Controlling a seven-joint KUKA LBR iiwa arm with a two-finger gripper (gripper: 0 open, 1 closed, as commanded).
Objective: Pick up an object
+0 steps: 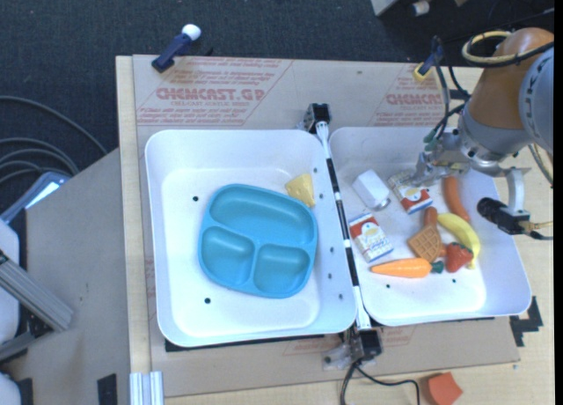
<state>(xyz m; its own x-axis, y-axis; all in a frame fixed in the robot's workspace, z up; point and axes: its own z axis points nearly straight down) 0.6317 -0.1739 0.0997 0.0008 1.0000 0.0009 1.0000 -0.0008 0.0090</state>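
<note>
The right bin (501, 293) holds several toy foods: a white block (371, 187), a small red and white carton (413, 198), a second carton (370, 239), a carrot (402, 268), a waffle square (427, 241), a banana (461, 231), an orange sausage (452, 192) and a red fruit (457, 258). My gripper (429, 171) reaches down into the bin's far part, just above the small carton and right of the white block. Nothing is seen held in it.
The left bin (167, 218) carries a blue divided plate (258, 240) and a yellow cheese wedge (302, 188) near the divider. The grey arm (501, 104) with its orange band fills the upper right. A black clamp (317, 115) sits at the bins' far junction.
</note>
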